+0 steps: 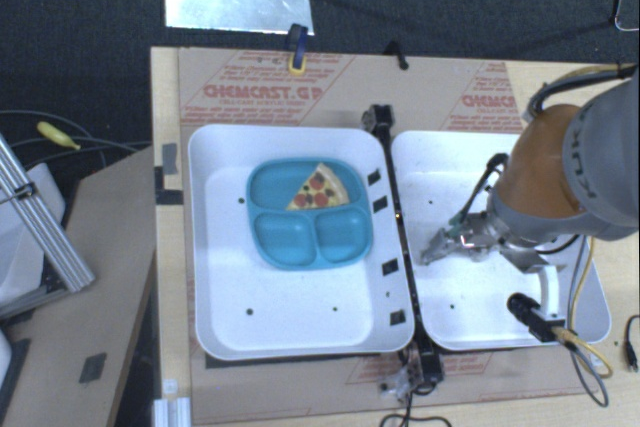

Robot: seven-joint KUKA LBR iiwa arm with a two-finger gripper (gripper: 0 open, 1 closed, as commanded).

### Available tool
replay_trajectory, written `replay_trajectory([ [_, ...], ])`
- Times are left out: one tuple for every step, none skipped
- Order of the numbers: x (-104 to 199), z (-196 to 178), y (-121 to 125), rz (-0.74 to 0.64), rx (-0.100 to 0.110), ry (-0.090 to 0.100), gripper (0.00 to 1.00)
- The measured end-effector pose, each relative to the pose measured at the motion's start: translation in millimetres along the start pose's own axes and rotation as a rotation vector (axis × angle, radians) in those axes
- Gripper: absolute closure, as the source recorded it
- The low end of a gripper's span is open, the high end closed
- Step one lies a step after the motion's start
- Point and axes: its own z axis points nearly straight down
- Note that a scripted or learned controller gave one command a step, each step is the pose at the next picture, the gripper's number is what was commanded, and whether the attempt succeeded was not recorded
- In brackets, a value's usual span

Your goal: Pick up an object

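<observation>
A blue divided plate [308, 215] lies in the left bin [230, 305]. A toy pizza slice [318, 187] rests in the plate's upper compartment. My gripper [436, 249] is low over the right bin [440, 185], near its left wall, pointing left. It stands well apart from the plate and the pizza slice. Nothing shows between its fingers. The grey arm with its orange band [545, 165] comes in from the right above that bin.
A black divider with clips [393, 215] runs between the two bins. A black cable and fitting [535, 315] hang off the wrist over the right bin's lower corner. Cardboard [260, 90] underlies both bins; a metal frame [40, 225] stands at left.
</observation>
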Motion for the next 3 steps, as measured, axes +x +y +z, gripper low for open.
replay_trajectory([
  [-8.3, -11.4, 0.1, 0.01, -0.004, -0.007, 1.0],
  [82.7, -105.6, -3.3, 0.0, -0.01, -0.003, 1.0],
  [146.6, -132.0, 2.9, 0.002, -0.005, -0.003, 1.0],
])
